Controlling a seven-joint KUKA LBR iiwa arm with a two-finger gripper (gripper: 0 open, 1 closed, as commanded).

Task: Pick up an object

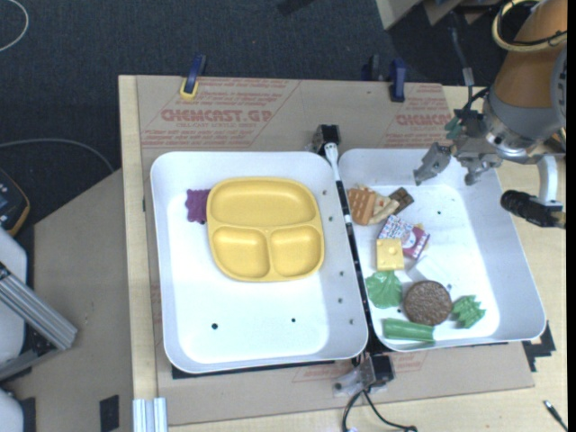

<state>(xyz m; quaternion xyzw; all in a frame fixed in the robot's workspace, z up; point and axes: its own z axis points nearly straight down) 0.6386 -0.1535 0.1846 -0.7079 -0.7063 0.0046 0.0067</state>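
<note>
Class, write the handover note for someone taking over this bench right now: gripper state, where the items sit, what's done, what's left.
Gripper: open, holding nothing, above the right bin's far edge.
Right bin: waffle piece, yellow cheese block, brown patty, green toy foods.
Left bin: yellow divided plate with a purple item beside it.
Done: nothing picked.
Left: descend, grasp one object, lift.
</note>
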